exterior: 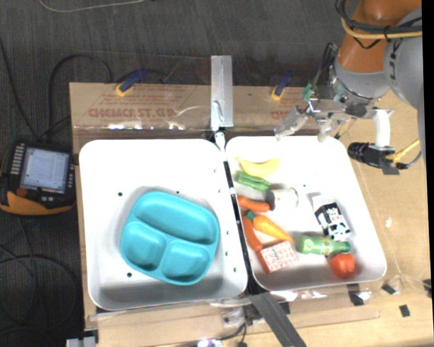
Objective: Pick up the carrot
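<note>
Looking down on the bench, you see two shallow white plastic bins side by side; take the right-hand white bin [360, 200] as your landmark. To its left sits the left-hand white bin [103, 173], which holds a turquoise plastic divided plate [169, 235]. Above the landmark's far right corner hangs the grey arm with its orange band [369, 46], and its two-finger gripper [309, 125] hovers over the landmark's far rim with fingers spread apart and nothing between them.

Inside the landmark, along its left side, you find the orange toy carrot with a green leafy top [269, 228], lying slanted near the middle of that side and well apart from the gripper. Just beyond it toward the far rim lie a green toy vegetable [251, 182] and a yellow toy banana [258, 165]. Near the landmark's near rim sit a small red-and-white printed box [278, 256], a green toy pepper [315, 245] and a red toy tomato [342, 264]. Toward its right side lies a black-and-white toy cow [332, 221].
</note>
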`<act>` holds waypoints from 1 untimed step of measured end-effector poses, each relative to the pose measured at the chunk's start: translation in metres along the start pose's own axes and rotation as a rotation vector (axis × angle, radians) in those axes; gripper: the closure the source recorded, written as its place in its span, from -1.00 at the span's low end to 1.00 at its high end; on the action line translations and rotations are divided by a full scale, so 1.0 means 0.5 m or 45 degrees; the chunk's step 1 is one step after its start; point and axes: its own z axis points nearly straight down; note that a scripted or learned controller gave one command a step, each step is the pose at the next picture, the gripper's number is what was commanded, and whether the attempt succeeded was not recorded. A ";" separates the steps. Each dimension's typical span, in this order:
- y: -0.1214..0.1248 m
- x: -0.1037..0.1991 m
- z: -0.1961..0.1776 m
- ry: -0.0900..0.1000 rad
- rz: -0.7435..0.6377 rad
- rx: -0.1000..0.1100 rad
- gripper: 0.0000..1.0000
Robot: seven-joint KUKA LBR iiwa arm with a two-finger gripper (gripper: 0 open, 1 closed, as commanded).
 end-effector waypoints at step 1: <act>-0.017 0.003 0.069 0.000 0.082 0.000 -1.00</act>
